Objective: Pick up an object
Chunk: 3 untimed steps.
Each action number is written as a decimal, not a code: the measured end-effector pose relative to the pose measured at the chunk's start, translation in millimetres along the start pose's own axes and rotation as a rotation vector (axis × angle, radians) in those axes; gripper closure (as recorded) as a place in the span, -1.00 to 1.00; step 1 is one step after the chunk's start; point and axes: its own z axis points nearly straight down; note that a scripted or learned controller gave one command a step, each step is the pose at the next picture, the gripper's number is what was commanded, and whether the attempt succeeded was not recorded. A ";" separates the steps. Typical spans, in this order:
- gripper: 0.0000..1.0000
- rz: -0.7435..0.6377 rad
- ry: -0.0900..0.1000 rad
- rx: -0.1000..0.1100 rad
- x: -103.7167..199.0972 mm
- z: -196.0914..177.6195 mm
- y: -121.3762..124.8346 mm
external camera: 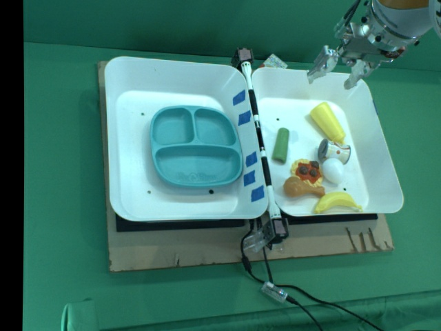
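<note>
Banana point(337, 201) lies nearest among toys clustered for picking; end effector point(339, 66) hovers above, spread wide, holding nothing.

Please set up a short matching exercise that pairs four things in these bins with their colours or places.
Things:
1. divided plate
2. banana
3. gripper
4. cucumber

Descriptions:
A. yellow, at the near edge of the right bin
B. green, upright near the divider
C. teal, in the left bin
D. open, above the right bin's far edge

Pairs: 1-C, 2-A, 3-D, 4-B
</note>
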 end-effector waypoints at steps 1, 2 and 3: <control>-1.00 0.001 -0.004 -0.005 -30.1 173.6 16.4; -1.00 -0.005 -0.006 0.035 -15.5 175.8 78.5; -1.00 0.001 -0.016 0.033 -10.6 175.9 77.8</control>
